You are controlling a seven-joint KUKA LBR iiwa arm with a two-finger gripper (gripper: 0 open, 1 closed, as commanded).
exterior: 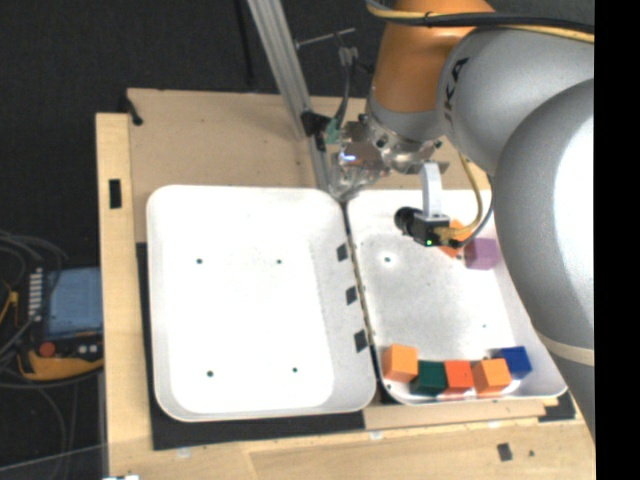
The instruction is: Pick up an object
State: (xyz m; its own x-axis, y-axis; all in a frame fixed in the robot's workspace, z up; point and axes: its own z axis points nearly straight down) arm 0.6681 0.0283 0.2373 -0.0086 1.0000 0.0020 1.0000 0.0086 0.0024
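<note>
Arm [520,118] is reaching over the right bin [440,298]; gripper [352,180] is hanging at its far left corner, state impossible to tell. Blocks [455,373] are lying along the near edge; purple block [483,254] is sitting beside the right wall.

Two shallow white plastic bins, left [250,298] and right [440,298]; grey arm [530,98] with orange band [420,48]; small cubes: three orange [401,361] [459,374] [491,374], one dark green [431,377], one blue [515,360], one pale purple [483,254]; tan wooden bench [200,138]
</note>
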